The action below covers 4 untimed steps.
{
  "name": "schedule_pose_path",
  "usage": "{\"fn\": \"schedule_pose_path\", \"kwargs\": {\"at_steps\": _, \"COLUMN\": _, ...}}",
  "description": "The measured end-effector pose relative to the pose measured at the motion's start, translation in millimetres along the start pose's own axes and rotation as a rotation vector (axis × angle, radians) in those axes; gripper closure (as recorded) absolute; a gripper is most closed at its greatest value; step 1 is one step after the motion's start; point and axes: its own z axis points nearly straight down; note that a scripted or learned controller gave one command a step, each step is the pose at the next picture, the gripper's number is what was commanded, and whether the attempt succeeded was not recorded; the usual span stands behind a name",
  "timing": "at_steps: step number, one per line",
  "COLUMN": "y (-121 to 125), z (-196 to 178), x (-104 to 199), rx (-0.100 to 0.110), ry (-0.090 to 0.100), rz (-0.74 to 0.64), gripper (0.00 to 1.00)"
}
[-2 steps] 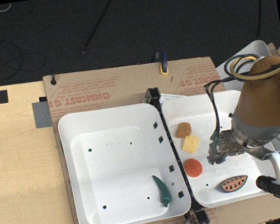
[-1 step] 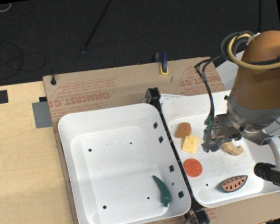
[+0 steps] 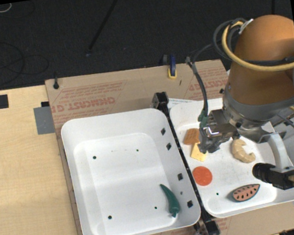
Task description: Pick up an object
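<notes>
The gripper [image 3: 210,141] hangs low in the right bin [image 3: 228,209], just over a yellow wedge [image 3: 198,153] and a brown piece [image 3: 190,136]; whether it grips anything I cannot tell from here. Around it lie an orange disc [image 3: 203,176] below the wedge, a tan croissant [image 3: 243,150] to the right, and a striped oval [image 3: 245,192] near the front edge. In the left bin [image 3: 83,131], a green pepper [image 3: 170,199] rests by the divider.
</notes>
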Motion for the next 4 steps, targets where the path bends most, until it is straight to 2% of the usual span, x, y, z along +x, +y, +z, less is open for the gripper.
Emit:
{"fn": "schedule_pose_path", "kwargs": {"at_steps": 1, "y": -6, "z": 62, "x": -42, "rx": 0.007, "ry": -0.001, "rz": 0.006, "gripper": 1.00}}
{"fn": "schedule_pose_path", "kwargs": {"at_steps": 2, "y": -6, "z": 83, "x": -145, "rx": 0.002, "ry": 0.000, "rz": 0.005, "gripper": 1.00}}
{"fn": "schedule_pose_path", "kwargs": {"at_steps": 3, "y": -5, "z": -158, "x": -76, "rx": -0.019, "ry": 0.000, "rz": -0.004, "gripper": 1.00}}
{"fn": "schedule_pose_path", "kwargs": {"at_steps": 4, "y": -5, "z": -207, "x": -2, "rx": -0.006, "ry": 0.001, "rz": -0.006, "gripper": 1.00}}
